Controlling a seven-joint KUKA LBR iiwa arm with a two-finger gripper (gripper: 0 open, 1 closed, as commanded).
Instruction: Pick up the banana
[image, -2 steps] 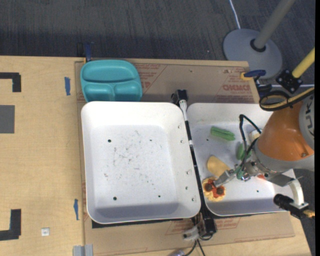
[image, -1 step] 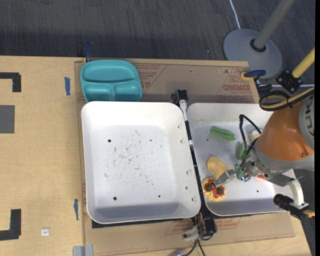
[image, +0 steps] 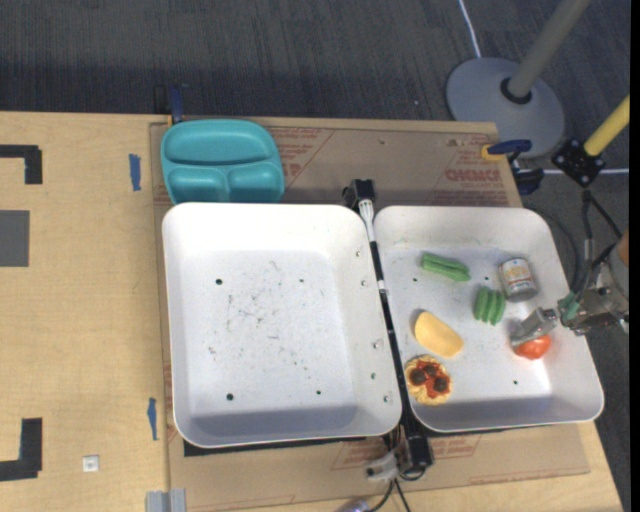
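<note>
while the banana (image: 438, 334) is lying untouched in the right bin (image: 570, 395), the claw (image: 530, 326) is hovering near the tomato (image: 533, 347), well apart from it. whether it is open, i cannot tell. next, i judge, it needs shifting left over the banana.

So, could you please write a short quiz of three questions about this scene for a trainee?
1. True or false: the banana lies in the left bin.
2. Which thing is nearest to the gripper? A) the red thing B) the tin can C) the teal tray
3. Fill in the number: the right bin holds ___ green things.

Key: 1 false, it lies in the right bin; 2 A; 3 two.
</note>
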